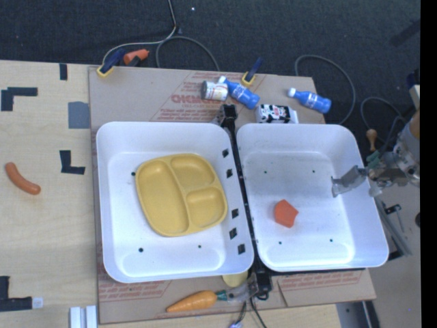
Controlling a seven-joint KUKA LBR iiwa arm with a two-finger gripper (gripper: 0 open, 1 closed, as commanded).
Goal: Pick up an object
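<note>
An orange-red block (286, 213) lies on the floor of the right bin (311, 255), a little right of its middle. A yellow divided plate (181, 193) rests in the left bin (116, 251). My gripper (346, 182) hangs over the right bin's right side, near the rim and above and to the right of the block, a clear gap away from it. The grey arm behind it runs off the view's right edge. Nothing is visibly held.
Behind the bins lie a white bottle (216, 89), two blue bottles (244, 94) (311, 100) and a black-and-white pack (276, 114). A toy carrot (193, 301) lies at the front edge, and a sausage (22, 179) sits far left on the bench. Cables run along the back.
</note>
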